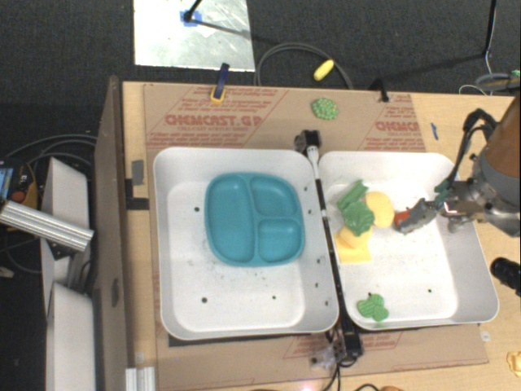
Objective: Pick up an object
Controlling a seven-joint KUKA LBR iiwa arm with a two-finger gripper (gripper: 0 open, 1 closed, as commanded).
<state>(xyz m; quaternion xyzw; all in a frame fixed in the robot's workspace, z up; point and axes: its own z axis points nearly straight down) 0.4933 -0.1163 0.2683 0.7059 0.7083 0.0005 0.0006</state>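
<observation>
On the left we see the shallow white plastic bin (pixel 183 300), and in its middle lies a teal plastic plate with three compartments (pixel 254 219), flat on the bin floor. Behind the two bins, on the brown cardboard sheet covering the counter (pixel 244 112), sits a small round green knobbly object (pixel 325 108), well apart from everything else.

Moving right across the divider, we come to the second shallow white plastic bin (pixel 423 292). Near its left wall a cluster of toys lies together: a green leafy plastic piece (pixel 355 203) touches a round yellow ball-like object (pixel 379 208), and just below them rests a yellow blocky piece (pixel 352 247). Close to the front rim of this bin, apart from the cluster, lies a small green leafy toy (pixel 373 307).

Just right of the yellow ball we see a small orange-red object (pixel 401 217) at the tip of the end effector (pixel 411 218), which reaches in low from the right. We cannot tell whether it is open, closed or gripping anything.
</observation>
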